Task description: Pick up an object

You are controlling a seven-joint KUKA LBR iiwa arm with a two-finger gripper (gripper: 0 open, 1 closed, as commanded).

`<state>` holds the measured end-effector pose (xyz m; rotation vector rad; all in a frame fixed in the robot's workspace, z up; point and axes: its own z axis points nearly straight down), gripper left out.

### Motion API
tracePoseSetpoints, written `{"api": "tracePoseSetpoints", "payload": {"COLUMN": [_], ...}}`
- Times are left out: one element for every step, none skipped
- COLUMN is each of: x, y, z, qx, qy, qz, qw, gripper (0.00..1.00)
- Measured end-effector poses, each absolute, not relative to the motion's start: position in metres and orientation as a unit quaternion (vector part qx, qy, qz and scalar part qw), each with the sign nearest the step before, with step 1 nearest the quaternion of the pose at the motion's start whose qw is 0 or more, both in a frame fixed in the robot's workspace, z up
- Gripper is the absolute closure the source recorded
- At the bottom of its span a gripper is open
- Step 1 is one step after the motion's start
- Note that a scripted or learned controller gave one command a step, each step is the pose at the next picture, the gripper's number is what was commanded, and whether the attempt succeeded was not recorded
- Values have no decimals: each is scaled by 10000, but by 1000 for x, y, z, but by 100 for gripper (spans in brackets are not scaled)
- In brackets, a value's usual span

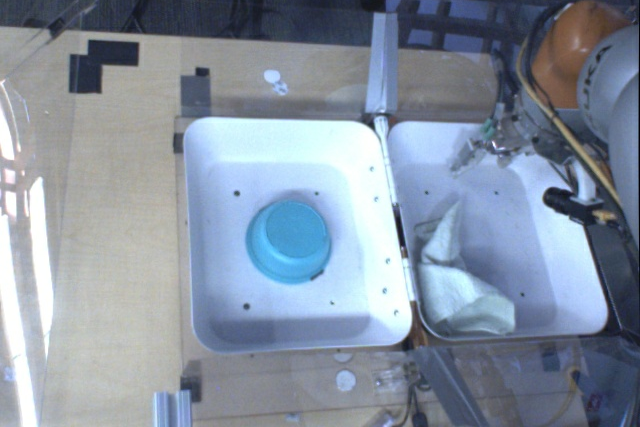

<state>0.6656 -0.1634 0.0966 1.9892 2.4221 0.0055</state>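
cloth [455,280] lies in right bin [560,315]; fingers [478,151] hover apart, holding nothing.

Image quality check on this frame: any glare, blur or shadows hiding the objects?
Camera view: soft overall but readable; the blue bowl and white cloth stay distinct. Bright reflections streak a clear panel at far left. The arm is blurry, and the gripper is too smeared to read. Mild shadows only in the bins.

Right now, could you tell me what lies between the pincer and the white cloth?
In the camera view, bare white bin floor separates the pincer from the white cloth.
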Motion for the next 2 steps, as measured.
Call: {"api": "tracePoseSetpoints", "payload": {"x": [668,671], "y": [-162,-144], "z": [108,216], "qx": [6326,6423], "qy": [7744,7664], "qz": [30,20], "qw": [69,40], "gripper": [100,100]}}
